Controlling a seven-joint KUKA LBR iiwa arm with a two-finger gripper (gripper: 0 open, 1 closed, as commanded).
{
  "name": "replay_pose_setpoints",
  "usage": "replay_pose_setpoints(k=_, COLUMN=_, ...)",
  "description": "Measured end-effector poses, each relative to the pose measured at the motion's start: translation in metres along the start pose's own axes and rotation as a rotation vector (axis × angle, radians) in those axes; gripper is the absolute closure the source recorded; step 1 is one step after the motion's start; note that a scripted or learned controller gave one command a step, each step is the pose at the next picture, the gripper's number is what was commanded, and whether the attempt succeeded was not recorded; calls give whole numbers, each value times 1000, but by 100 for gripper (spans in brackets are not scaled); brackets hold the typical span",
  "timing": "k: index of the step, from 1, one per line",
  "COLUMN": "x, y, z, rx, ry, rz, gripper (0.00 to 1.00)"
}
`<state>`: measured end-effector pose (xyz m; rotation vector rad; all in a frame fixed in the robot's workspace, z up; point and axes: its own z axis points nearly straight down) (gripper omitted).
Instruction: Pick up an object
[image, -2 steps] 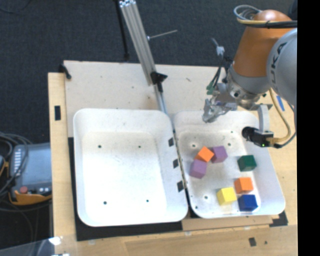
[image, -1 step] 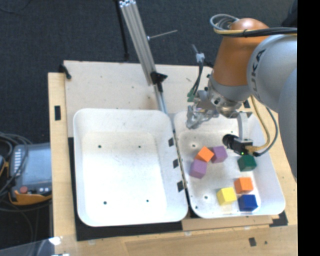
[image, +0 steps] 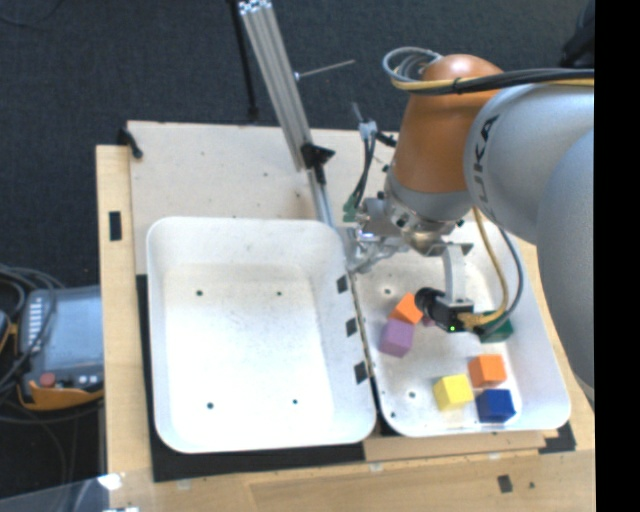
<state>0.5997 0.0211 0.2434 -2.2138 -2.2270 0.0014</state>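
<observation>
The right bin (image: 530, 395) holds several small blocks. An orange block (image: 406, 308) and a purple block (image: 397, 338) lie near its middle. A yellow block (image: 452, 391), a second orange block (image: 488, 369) and a blue block (image: 495, 405) sit toward its front right. A bit of green (image: 500, 328) shows at the right, partly hidden by a cable. My gripper (image: 362, 248) hangs over the far left corner of the right bin, next to the wall between the bins, up and left of the orange block. I see nothing held in it.
The left bin (image: 170, 250) stands beside the right one, sharing a middle wall (image: 352, 330). A slanted metal rail (image: 285, 100) rises behind the bins close to the gripper. The arm's bulk covers the far right part of the right bin.
</observation>
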Motion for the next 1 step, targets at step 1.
replay_pose_setpoints(k=1, x=53, y=-12, z=13, rx=1, ry=1, rz=-1, gripper=100)
